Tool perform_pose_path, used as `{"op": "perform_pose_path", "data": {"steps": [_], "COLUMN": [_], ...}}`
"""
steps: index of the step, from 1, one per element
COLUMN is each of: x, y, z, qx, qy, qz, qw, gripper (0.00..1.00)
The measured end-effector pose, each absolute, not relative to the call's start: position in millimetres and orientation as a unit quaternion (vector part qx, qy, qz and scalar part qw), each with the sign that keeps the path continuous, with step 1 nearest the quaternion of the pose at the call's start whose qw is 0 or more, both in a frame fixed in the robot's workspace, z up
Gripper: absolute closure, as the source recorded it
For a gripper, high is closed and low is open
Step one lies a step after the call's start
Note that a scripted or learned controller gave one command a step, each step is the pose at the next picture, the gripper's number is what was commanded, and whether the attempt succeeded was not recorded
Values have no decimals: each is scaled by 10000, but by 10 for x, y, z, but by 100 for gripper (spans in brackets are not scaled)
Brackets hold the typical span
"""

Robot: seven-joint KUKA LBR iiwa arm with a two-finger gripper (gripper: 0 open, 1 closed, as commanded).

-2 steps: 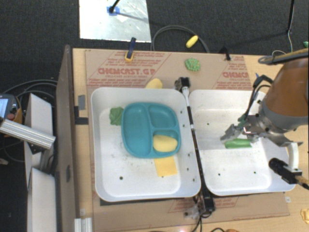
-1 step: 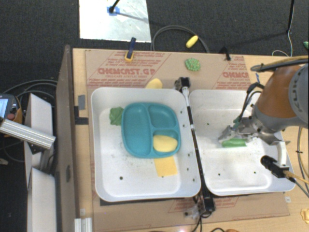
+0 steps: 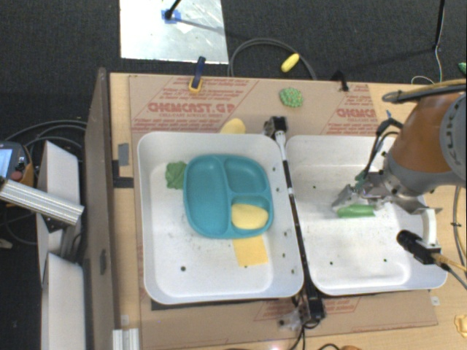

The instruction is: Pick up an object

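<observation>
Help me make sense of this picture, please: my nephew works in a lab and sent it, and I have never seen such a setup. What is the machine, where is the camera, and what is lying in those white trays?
The camera hangs above a bench and looks down at a slant. The grey machine with the orange band is a robot arm reaching in from the picture's right. At its end sits a two-finger gripper, lowered into the right bin, just above a small green object. Whether it grips that object I cannot tell.

The left bin holds a teal divided plate with a yellow lemon-like piece in one compartment. A flat yellow square pokes out below the plate, and a green leafy piece lies at its left edge. Behind the bins, on the cardboard, lie a green round piece and another yellow object.
</observation>
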State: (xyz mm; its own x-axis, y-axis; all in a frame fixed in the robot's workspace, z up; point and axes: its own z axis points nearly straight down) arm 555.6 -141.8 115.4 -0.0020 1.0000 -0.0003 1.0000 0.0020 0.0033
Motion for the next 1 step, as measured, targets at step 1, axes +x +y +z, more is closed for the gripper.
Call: {"op": "perform_pose_path", "data": {"steps": [1], "x": [5738], "y": [-608], "z": [1889], "qx": [7026], "qy": [7116], "qz": [37], "qw": [25], "gripper": [100]}}
